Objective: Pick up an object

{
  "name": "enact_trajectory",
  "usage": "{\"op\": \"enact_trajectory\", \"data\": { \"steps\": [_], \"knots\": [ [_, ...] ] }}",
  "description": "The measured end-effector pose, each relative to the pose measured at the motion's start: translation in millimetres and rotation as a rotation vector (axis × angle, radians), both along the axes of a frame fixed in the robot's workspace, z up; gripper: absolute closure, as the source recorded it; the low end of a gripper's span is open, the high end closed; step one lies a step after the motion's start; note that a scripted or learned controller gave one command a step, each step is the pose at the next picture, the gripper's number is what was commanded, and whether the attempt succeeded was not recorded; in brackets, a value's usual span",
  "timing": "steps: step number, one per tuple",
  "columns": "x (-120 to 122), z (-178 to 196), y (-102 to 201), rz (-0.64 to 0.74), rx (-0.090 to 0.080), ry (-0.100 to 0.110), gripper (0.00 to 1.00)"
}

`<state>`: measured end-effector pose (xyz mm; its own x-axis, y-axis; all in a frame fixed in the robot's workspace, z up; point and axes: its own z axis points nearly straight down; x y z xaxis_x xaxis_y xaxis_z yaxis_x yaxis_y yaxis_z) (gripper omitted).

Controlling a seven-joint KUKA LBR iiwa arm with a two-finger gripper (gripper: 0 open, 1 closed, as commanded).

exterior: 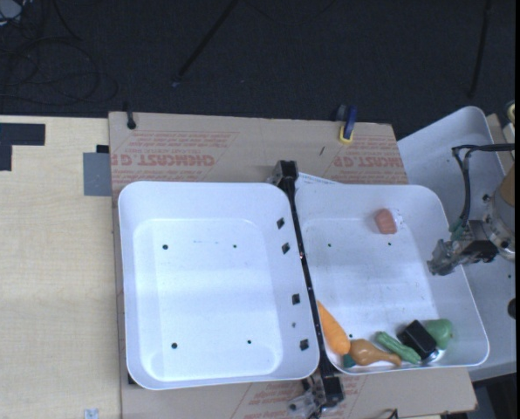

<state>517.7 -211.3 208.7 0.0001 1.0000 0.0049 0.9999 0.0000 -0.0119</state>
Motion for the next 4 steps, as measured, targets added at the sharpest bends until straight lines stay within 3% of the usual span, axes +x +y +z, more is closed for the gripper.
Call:
{"op": "enact_trajectory", "data": {
  "steps": [1, 4],
  "knots": [
    [-2.8, -72.8, -0.2, 0.0, -0.001, -0.002, 1.0],
    [-2.5, -39.9, -5.9, -0.018, -0.004, -0.007, 1.0]
  ]
}}
